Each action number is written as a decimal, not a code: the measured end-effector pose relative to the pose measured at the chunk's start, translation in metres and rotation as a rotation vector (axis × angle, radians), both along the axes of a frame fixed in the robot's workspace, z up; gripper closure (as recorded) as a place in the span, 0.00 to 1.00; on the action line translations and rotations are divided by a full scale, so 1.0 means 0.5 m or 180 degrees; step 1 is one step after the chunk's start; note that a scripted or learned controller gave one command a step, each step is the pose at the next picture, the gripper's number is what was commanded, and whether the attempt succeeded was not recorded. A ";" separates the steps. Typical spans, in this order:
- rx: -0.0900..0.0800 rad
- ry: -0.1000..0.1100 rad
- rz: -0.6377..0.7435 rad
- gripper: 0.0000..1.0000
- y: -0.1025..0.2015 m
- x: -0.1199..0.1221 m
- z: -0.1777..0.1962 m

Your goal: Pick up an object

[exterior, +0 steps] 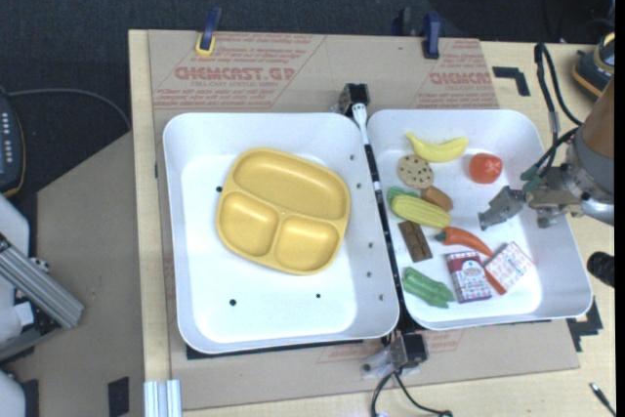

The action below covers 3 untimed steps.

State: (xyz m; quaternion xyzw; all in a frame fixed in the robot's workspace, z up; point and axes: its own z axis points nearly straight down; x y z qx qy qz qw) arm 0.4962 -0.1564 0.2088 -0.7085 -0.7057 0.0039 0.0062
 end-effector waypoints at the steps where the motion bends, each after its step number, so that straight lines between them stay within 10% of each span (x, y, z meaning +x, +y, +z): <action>1: -0.0009 -0.0044 0.0012 0.00 0.001 0.006 0.013; 3: -0.0001 -0.0020 0.0009 0.00 -0.026 -0.010 -0.202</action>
